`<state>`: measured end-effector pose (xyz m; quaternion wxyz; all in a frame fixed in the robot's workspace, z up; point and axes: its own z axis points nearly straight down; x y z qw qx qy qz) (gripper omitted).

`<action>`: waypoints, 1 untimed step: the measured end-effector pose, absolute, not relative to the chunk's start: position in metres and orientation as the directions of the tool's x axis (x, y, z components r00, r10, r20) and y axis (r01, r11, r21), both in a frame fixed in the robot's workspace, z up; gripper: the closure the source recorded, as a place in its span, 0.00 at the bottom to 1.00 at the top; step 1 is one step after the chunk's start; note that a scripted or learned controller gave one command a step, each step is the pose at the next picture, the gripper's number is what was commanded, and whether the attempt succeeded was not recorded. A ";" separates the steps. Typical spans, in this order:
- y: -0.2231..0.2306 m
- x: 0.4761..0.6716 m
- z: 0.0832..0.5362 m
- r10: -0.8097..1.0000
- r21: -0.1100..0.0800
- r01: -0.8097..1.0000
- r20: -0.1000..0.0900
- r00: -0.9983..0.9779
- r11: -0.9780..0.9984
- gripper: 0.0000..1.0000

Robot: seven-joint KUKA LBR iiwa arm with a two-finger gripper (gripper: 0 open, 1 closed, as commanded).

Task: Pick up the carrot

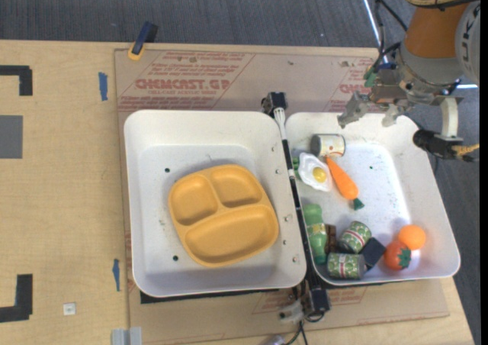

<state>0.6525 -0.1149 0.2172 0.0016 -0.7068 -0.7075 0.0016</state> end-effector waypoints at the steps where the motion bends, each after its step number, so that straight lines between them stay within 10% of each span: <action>1: -0.103 0.602 0.105 0.987 -0.006 0.987 0.002 -0.162 0.162 0.00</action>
